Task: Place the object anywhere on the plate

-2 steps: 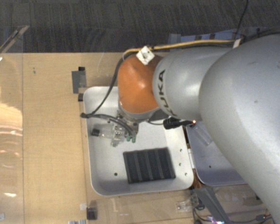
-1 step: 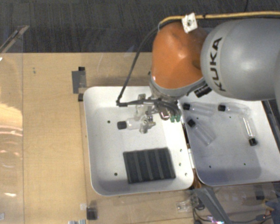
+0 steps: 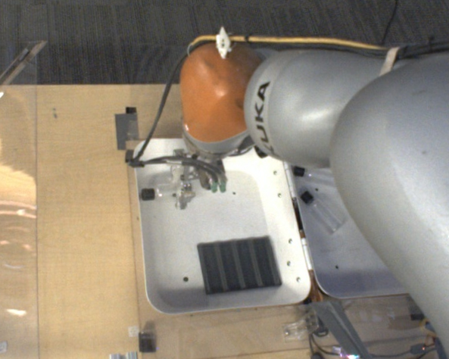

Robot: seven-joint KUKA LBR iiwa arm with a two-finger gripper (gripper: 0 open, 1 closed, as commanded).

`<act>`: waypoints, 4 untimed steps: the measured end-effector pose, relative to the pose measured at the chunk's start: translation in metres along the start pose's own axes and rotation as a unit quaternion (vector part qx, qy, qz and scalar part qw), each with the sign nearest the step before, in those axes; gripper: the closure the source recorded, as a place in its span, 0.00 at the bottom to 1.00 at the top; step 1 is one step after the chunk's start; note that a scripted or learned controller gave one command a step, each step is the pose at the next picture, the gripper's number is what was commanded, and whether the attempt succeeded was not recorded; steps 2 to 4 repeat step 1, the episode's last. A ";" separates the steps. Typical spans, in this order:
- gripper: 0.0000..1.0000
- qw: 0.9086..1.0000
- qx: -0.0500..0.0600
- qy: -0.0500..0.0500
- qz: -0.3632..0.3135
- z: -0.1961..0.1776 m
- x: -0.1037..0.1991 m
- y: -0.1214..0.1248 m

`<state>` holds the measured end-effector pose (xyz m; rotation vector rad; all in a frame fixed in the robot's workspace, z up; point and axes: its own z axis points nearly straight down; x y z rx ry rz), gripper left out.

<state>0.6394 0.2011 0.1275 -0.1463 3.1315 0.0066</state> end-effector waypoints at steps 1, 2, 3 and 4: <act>1.00 0.985 -0.001 -0.004 -0.173 -0.219 0.009 0.030; 1.00 0.985 -0.001 -0.004 -0.173 -0.219 0.009 0.030; 1.00 0.985 -0.001 -0.004 -0.173 -0.219 0.009 0.030; 1.00 0.985 -0.001 -0.004 -0.173 -0.219 0.009 0.030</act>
